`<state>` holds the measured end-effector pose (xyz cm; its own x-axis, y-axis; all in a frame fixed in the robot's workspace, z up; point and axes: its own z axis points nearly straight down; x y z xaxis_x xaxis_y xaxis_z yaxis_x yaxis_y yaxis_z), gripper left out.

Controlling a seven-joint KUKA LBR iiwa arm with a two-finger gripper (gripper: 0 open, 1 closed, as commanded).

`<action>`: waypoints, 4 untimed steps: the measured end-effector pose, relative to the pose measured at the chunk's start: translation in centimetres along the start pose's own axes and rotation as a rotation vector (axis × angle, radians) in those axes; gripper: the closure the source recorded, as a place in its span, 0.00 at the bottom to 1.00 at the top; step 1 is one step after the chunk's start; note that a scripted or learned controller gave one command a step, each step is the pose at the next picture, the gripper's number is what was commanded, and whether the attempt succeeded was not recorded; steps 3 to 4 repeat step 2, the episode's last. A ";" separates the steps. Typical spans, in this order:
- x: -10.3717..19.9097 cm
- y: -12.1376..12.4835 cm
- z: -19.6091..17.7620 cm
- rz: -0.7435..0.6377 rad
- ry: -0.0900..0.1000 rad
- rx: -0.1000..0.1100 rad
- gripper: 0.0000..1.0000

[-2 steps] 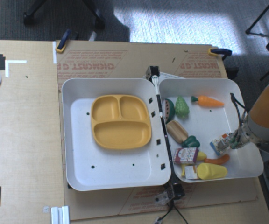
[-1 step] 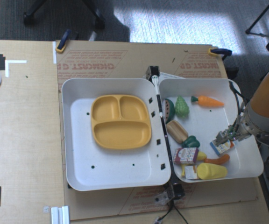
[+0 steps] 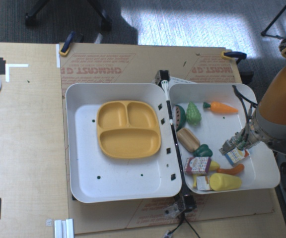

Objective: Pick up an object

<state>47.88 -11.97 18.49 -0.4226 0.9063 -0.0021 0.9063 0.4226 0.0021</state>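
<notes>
The right bin (image 3: pixel 262 178) holds several toy foods: an orange carrot (image 3: pixel 221 108), a green leafy piece (image 3: pixel 193 114), a watermelon slice (image 3: pixel 179 116), a tan bread roll (image 3: pixel 188 140), a pink box (image 3: pixel 199 165), a yellow bottle (image 3: pixel 224 182) and an orange-red piece (image 3: pixel 233 170). My gripper (image 3: pixel 235 145) reaches down into the bin's right side. It hangs right over a small white and blue packet (image 3: pixel 236 156). Whether it touches the packet is unclear.
The left bin (image 3: pixel 81 180) holds a yellow divided plate (image 3: pixel 128 129). A black clip (image 3: pixel 162 77) joins the bins at the back. The bins rest on cardboard (image 3: pixel 108 66) over a wooden bench. The arm's orange band (image 3: pixel 282 95) looms over the right bin's far edge.
</notes>
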 end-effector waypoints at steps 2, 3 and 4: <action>5.3 2.7 -0.8 -0.494 0.000 -0.001 1.00; 5.3 2.7 -0.8 -0.494 0.000 -0.001 1.00; 5.3 2.7 -0.8 -0.494 0.000 -0.001 1.00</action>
